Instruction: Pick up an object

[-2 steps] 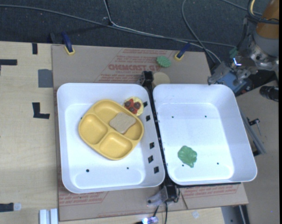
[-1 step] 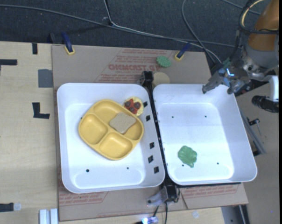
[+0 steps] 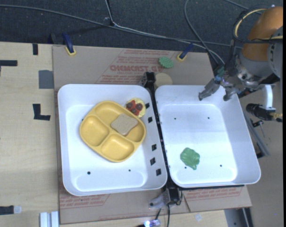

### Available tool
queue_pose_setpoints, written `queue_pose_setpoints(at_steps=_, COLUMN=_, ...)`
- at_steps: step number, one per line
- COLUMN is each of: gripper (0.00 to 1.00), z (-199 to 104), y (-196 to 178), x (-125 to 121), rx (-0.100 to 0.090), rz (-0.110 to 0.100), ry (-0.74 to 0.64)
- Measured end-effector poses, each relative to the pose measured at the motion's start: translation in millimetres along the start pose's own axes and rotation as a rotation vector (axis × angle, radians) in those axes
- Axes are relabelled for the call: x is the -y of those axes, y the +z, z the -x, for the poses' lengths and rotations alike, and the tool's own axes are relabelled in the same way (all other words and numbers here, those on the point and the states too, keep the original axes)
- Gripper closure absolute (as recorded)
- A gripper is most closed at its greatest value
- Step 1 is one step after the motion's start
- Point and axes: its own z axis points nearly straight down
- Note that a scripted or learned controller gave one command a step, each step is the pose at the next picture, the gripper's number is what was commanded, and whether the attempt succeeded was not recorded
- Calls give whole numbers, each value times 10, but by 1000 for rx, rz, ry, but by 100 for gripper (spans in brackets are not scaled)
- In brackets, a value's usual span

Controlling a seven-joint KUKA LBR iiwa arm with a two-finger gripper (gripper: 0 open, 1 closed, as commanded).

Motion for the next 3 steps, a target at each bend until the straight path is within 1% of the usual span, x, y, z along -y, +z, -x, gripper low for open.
queue_pose_setpoints(at_steps=1, gripper=0, z=-5, y=637, x=-34, rx=0, rz=-2, ry=0)
queue_pose_setpoints(at_steps=2, gripper=100, z=-10, y=495, x=-45, rx=0, rz=2, ry=-1)
queue_pose_setpoints(at_steps=3, gripper=100, z=-26, y=65, x=-78, rx=-1, rz=7, ry=0)
